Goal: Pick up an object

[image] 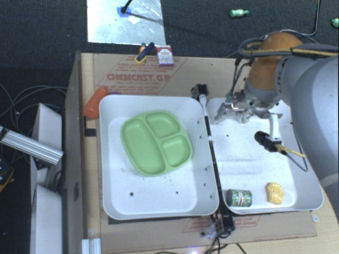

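**Gripper hangs over right bin's far end, apart from 2 small items**

The grey arm reaches in from the right, and its gripper (231, 110) hangs over the far left part of the right bin (243, 160), close to the wall the 2 bins share. From this angle it cannot be told whether the gripper is open or closed, and nothing can be seen in its grasp.

The right bin holds 2 small things, both at its near end and well apart from the gripper. A green can (239, 197) lies on its side in the near left corner. A yellow ridged object (274, 192) sits just to the right of it.

In the left bin (153, 197), a green divided plate (156, 143) with 3 compartments lies flat near the middle.

Outside the bins, an orange object (95, 102) rests against the left bin's far left corner. On the cardboard sheet (137, 77) behind the bins, a small red-and-white box (166, 55) stands beside a yellow-and-black item (143, 53). A green bottle (239, 13) lies on the dark floor beyond.
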`<state>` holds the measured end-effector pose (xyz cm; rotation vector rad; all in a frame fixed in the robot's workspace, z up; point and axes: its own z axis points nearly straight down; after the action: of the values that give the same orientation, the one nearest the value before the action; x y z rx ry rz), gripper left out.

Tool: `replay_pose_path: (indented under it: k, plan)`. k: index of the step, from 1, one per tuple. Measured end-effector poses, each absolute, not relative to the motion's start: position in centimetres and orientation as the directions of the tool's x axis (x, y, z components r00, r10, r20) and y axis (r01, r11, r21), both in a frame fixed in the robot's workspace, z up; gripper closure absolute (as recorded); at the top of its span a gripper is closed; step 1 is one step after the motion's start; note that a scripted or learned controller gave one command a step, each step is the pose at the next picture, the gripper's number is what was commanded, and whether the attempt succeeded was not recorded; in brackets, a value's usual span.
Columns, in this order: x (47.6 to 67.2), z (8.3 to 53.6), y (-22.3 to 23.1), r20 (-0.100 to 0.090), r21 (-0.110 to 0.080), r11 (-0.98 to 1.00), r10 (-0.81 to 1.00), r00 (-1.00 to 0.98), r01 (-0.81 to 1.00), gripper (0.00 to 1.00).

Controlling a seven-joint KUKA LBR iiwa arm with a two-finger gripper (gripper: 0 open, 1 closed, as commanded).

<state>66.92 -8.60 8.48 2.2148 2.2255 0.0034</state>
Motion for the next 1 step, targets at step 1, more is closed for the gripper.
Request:
replay_pose_path:
  k: [1]
  plan:
    - [66.92, 8.52, -8.85, -0.001, 0.003, 0.003, 1.000, -0.003, 1.000, 0.00]
